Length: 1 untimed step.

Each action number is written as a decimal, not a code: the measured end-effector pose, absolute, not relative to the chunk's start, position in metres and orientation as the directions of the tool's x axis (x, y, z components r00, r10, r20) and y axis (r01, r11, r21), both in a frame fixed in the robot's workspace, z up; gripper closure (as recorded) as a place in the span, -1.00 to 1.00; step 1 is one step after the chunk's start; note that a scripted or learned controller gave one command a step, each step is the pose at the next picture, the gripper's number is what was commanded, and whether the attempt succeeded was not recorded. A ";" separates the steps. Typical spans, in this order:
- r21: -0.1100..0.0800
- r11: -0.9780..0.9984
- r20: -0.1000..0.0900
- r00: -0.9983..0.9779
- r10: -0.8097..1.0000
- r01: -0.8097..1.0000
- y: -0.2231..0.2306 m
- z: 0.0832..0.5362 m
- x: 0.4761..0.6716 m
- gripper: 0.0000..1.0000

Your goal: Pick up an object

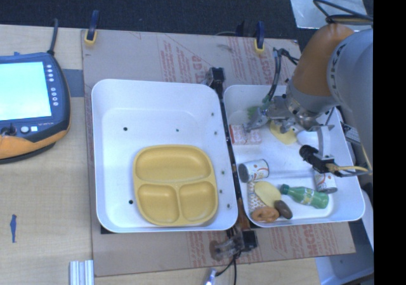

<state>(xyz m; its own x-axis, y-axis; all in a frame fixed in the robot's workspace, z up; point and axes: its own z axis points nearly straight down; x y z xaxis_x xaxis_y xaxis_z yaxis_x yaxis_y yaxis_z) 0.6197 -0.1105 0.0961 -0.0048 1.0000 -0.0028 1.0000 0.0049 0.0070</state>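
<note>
The gripper [265, 114], its opening impossible to judge, hovers low in the right bin [347, 212], just right of the small packet [245, 134] near the divider.

Bench stock — counted by kind

We count two white bins [104, 112], one yellow tray [176, 185], two cans [254, 169], one green bottle [306, 195] — and one handheld screen [28, 106].
</note>
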 end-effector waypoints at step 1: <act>0.000 0.003 0.000 -0.003 1.000 1.000 -0.112 0.093 0.657 -1.00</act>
